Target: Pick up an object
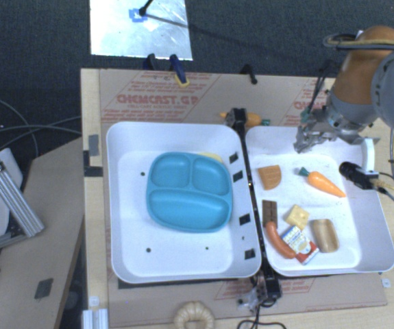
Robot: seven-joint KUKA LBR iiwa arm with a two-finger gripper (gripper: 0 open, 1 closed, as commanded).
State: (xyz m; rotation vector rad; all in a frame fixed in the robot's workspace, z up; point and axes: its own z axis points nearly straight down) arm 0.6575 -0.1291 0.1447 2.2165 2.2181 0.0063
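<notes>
Cardboard covers the surface (pixel 203 91) under the two white bins, and it's got red lettering printed on it that looks like "CHEMCAST GP" near the top left, with more of the same red print peeking out at the top right and along the bottom edge, too cut off to read. Left bin (pixel 131 204) holds a blue divided plate (pixel 188 190) with three compartments, sitting roughly in the middle, and something pale yellow pokes out just behind its far rim. Right bin (pixel 368 232) has all the toy food: an orange carrot (pixel 323 182) with a green top near the far right side, a tan wedge-shaped piece (pixel 271 176) close to the divider, a brown bar (pixel 270 212) below that, a red sausage (pixel 279 240) lying at a slant, a yellow cheese cube (pixel 297 216), a small packet with red and blue print (pixel 299 244) that's too small to read, and a tan bread-like piece (pixel 325 235) just beside it. Gripper (pixel 309 141) hangs over the far left corner of the right bin, above and a bit apart from the carrot, nothing visible between its fingers, and honestly I can't tell how wide they're spread from this angle. Grey arm with the orange band (pixel 361 74) comes in from the right.
</notes>
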